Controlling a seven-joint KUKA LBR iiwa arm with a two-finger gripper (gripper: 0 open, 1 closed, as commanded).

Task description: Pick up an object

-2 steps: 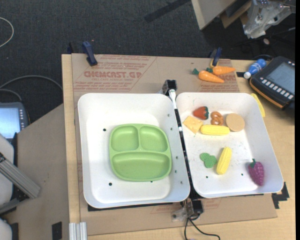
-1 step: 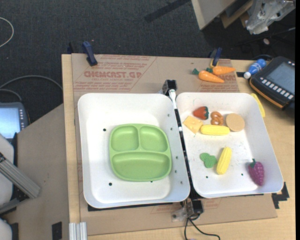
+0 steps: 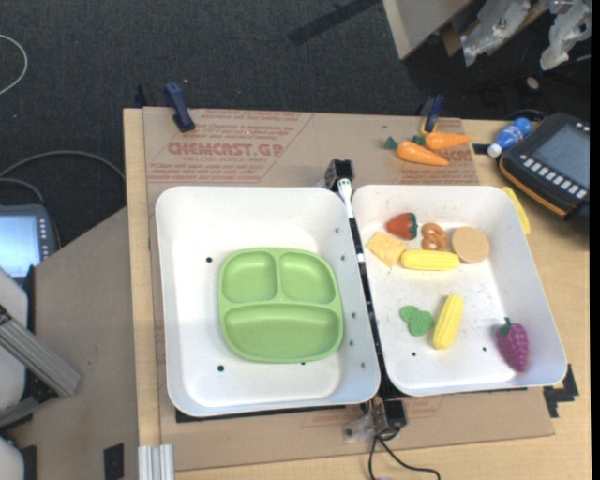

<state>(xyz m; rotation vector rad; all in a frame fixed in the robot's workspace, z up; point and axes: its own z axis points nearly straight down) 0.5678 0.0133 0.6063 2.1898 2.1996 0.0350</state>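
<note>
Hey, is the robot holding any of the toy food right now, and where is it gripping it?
Nothing is held. The corn cob and grapes lie loose in the right bin.

At the upper right corner there are pale grey and white hard-edged pieces (image 3: 502,26) that may belong to the arm. They look angular and uneven, bright against a dark background. Screws, cables and markings on them are too blurred to tell.
</note>
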